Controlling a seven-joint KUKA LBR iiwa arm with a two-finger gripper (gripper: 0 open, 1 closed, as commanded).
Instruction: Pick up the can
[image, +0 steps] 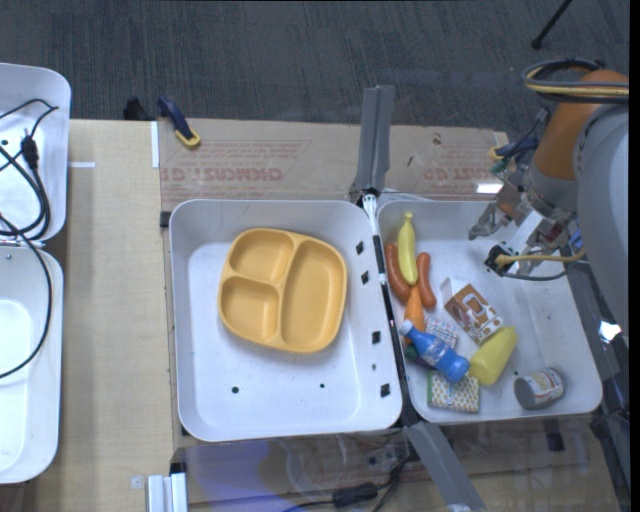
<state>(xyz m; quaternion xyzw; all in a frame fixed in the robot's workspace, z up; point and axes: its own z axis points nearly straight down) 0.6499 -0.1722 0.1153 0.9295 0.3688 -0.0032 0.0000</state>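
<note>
Can (540, 387) lies against right bin's (560, 300) front-right edge.

Yellow divided plate (283, 290) in left bin (200, 380); can (540, 388) lying in right bin's (575, 330) near corner, beside mustard bottle (493, 356); end effector (505, 243) above far side.

Robotics test lab, not a home or shop. Shown by: industrial grey arm (600, 160) with orange band, mounted beside a bench (110, 300) covered in brown board. Two shallow white bins (190, 330) set side by side with a metal divider (377, 140) between. Loose black cables (25, 180) trailing over white fixtures at far left. Dark carpeted floor (300, 50) behind. Toy food and small packages (440, 300) gathered in the right bin as test items; yellow sectioned plate (283, 290) in the left.
</note>
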